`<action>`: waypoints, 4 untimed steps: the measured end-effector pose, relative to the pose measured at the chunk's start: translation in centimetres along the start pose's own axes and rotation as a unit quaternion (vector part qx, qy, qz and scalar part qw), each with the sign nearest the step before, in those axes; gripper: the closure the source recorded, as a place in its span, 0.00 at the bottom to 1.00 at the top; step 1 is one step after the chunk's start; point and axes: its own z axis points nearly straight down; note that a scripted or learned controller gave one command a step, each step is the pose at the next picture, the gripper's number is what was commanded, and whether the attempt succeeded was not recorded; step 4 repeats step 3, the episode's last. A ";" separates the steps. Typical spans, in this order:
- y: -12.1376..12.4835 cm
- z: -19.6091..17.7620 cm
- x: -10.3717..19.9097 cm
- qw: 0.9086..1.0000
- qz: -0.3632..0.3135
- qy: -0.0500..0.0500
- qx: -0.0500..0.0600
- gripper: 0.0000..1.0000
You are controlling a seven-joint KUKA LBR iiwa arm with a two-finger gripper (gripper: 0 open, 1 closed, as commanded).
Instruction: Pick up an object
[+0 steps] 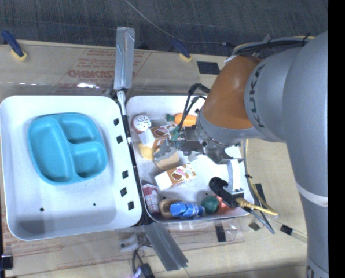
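Right white bin (161, 101) holds clutter; end effector (171, 145), grip state unclear, sits just above small carton (176, 176)

I see my grey arm (294, 97) reaching in from the right, bent downward, its orange band (233, 94) just above the wrist. The gripper (175, 141) points down and to the left, partly hidden beneath the wrist.

Left bin (10, 155): sitting beside the right bin, holding a blue divided tray (67, 146).
Worktop (57, 68): lying under both bins, showing red print on brown card.
Blue clamps (14, 44): gripping the far edge.
Cable (143, 16): trailing across dark floor.
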 end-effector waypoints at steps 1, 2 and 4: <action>1.4 9.1 -4.5 0.995 -0.098 0.001 0.003 0.00; 5.1 9.9 -4.0 0.965 -0.263 0.000 -0.002 0.00; 5.1 8.9 -4.0 0.964 -0.265 0.000 -0.002 1.00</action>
